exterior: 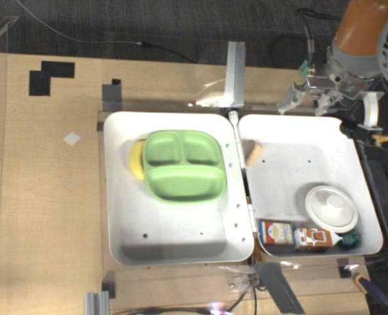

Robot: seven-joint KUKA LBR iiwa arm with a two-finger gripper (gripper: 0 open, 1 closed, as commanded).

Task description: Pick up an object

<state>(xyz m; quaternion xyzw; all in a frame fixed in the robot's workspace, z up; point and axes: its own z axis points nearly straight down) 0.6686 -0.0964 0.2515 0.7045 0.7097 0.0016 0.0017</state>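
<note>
Fingers point(292, 104) hang spread, as far as this slanted view lets me judge, with nothing between them, over the far rim of the right bin point(292, 176).

Nearest the camera, along that bin's front wall, a small carton point(292, 235) lies on its side. A dark green item point(350, 239) sits at its right end, too small to identify. Just behind them a white bowl point(331, 207) stands near the right wall, apparently upside down. Farther back, a small tan block point(253, 153) rests against the bin's left wall, well apart from the bowl.

In the left bin point(115, 195) a green divided plate point(183, 165) fills the far half, and a yellow thing point(136, 159) peeks out at its left edge, touching it and perhaps tucked partly beneath. Both bins sit on the wooden surface point(43, 195).

At the back, the arm point(364, 18) enters from the right, its orange band above the wrist.

Nothing is grasped, so I judge this to be the approach step: the arm is above the bins with no target committed. The next move calls for choosing one item, carrying the wrist forward over it and descending. The tan block looks closest and an easy width, though it hugs the wall, which leaves little room for one finger. The bowl's round, smooth shape seems likelier to slip.
</note>
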